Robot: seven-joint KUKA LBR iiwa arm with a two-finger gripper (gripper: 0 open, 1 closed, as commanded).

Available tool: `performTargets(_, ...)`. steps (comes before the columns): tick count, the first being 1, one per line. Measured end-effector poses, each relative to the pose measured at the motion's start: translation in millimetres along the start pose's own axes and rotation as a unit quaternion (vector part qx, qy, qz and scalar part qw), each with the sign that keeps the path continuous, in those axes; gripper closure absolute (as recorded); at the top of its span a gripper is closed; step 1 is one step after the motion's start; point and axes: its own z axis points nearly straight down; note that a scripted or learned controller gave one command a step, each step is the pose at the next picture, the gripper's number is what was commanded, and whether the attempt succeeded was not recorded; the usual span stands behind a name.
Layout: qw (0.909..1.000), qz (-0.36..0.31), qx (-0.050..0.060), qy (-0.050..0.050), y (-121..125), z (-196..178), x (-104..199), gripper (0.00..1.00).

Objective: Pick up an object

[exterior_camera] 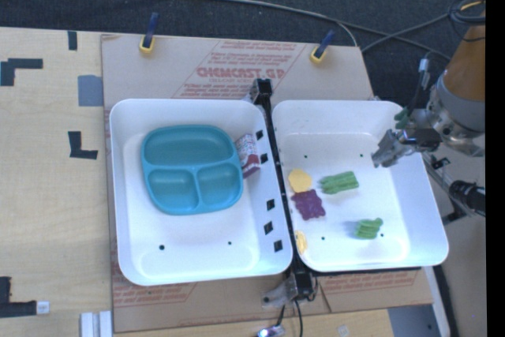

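Seen from above: a grey gripper hovers over the right bin, its jaws too blurred to tell whether they are released or clenched. Just left and below lie small soft-looking toys: green, yellow, purple, another green. Far left, a smooth teal divided plate.

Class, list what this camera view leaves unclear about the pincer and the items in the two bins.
- Pincer: small and dark over the right bin; whether it is open or shut is unreadable.
- Arm: cut off by the right edge.
- Yellow item: partly hidden by the bins' divider.
- Red-and-white item beside the blue tray: too blurred to identify.
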Motion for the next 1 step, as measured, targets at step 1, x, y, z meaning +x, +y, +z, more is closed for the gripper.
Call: performTargets(1, 1.0000, 0.000, 0.000, 0.000, 1.6, 0.0, 48.8, 1.00)
